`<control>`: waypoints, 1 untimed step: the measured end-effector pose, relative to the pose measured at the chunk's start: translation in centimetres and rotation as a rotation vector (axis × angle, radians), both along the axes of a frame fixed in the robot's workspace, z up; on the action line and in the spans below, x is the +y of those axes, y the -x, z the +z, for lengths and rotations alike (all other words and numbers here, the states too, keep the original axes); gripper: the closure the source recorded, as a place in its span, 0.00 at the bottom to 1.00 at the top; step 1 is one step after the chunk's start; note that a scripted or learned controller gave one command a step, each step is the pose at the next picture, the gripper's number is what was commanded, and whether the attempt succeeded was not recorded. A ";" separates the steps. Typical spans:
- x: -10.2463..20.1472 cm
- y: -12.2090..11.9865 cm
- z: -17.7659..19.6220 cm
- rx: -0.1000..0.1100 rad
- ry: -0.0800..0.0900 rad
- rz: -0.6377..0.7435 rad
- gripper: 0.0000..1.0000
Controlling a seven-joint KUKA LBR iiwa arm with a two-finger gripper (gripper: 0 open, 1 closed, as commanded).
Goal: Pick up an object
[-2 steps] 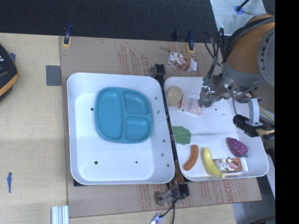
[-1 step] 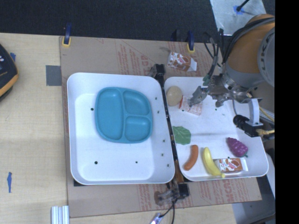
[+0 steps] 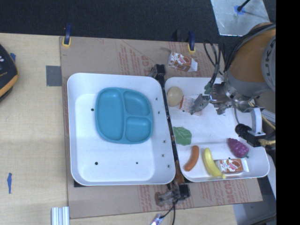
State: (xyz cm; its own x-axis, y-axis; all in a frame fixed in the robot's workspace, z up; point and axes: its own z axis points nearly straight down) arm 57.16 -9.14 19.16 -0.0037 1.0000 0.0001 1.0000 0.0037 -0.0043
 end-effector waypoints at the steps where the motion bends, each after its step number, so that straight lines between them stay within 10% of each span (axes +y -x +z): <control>1: 1.6 8.0 0.0 0.001 0.000 0.000 0.00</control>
